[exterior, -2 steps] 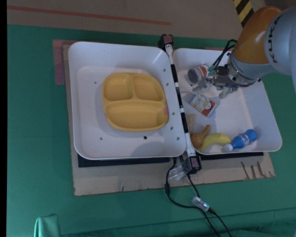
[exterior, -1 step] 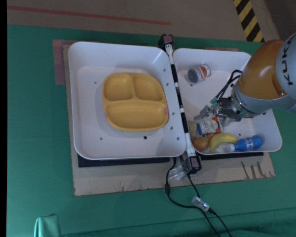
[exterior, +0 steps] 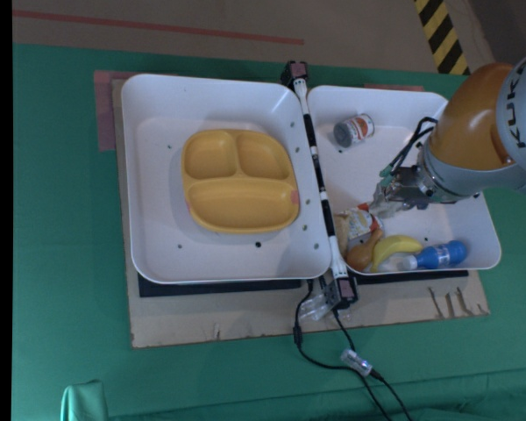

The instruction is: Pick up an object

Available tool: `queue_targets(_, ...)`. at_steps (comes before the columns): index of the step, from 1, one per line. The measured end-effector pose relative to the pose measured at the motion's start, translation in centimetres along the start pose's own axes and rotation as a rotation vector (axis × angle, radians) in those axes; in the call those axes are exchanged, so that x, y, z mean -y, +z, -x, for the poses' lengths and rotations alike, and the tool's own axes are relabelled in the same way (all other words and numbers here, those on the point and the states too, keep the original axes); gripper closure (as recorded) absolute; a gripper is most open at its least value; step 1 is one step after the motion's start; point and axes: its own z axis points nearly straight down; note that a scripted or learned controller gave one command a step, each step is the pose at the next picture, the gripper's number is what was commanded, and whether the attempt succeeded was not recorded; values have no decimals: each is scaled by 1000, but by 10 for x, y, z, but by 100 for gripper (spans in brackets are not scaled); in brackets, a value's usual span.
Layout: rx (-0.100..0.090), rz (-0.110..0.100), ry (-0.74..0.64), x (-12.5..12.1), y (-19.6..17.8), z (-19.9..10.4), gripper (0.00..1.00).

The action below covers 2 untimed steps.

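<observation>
1. Hovering over right bin; gripper state: cannot tell.
2. Banana lies at front wall between snack bag and bottle.
3. Banana likely light, soft, bruisable; grab mid-curve.

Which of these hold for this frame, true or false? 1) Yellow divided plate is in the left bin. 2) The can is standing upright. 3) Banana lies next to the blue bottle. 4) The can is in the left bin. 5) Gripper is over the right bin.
1) True: the yellow divided plate lies in the left bin.
2) False: the can lies on its side.
3) True: the banana lies beside the blue bottle at the near edge.
4) False: it is in the right bin, near its far edge.
5) True: the gripper is over the right bin, above the snack packet.
</observation>
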Motion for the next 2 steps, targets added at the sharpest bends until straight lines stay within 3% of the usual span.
queue_targets(1,-8,-40,-13,-95,-74,-23,100)
queue_targets(2,-6,-38,-14,-178,-95,-14,100)
